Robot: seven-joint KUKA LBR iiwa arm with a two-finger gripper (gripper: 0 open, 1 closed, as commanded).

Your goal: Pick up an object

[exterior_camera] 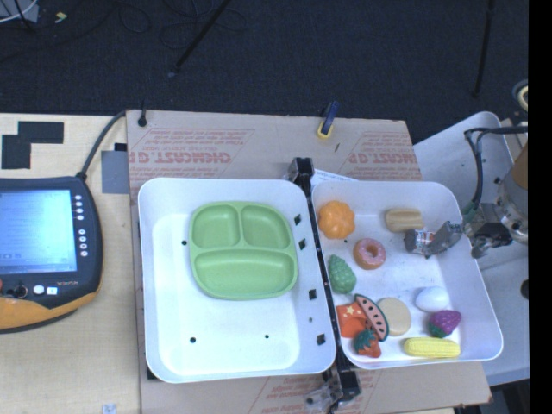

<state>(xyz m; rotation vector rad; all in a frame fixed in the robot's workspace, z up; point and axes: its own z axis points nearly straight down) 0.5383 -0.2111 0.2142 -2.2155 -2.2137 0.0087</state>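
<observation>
The right bin (470,270) holds several toy foods. There is an orange (335,219), a pink donut (369,254), a tan bread roll (403,220), a green vegetable (341,274), a watermelon slice (373,315) and a white egg (431,298). My gripper (429,241) reaches in from the right, low over the bin's upper right part. It sits just below the bread roll and to the right of the donut. Nothing is visibly held in it.
A green divided plate (242,250) lies in the left bin (164,335). Purple grapes (444,322), a yellow corn cob (431,348), a tan disc (397,316) and red pieces (349,319) crowd the right bin's near end. A teach pendant (43,244) rests at far left.
</observation>
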